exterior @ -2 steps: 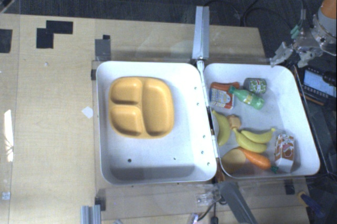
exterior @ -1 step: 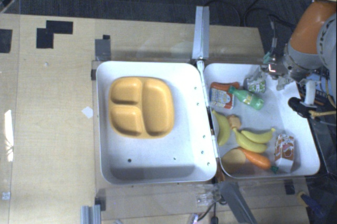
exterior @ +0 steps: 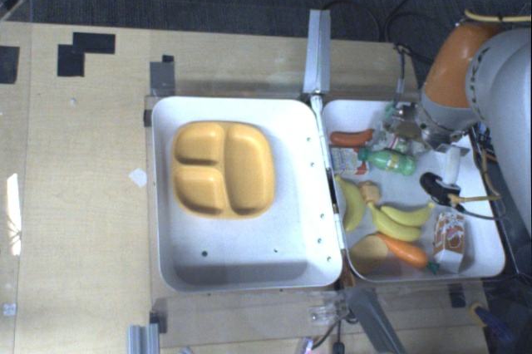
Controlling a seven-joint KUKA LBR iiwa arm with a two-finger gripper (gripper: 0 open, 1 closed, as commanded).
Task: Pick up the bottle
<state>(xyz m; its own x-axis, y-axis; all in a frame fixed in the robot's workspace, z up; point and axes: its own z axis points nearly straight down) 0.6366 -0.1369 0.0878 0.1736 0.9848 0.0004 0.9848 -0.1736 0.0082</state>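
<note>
The bottle (exterior: 391,162) is green with a pale cap end and lies on its side in the upper middle of the right bin (exterior: 492,261). My gripper (exterior: 402,130) hangs from the grey and orange arm at the bin's far side. It sits just above and behind the bottle, close to its top edge. Whether it touches the bottle is hidden by the wrist.
A red sausage (exterior: 352,137) lies left of the bottle. Two bananas (exterior: 402,218), a carrot (exterior: 407,252), a brownish lump (exterior: 371,248) and a small carton (exterior: 450,236) crowd the bin's near half. The left bin (exterior: 249,261) holds a yellow divided plate (exterior: 223,168).
</note>
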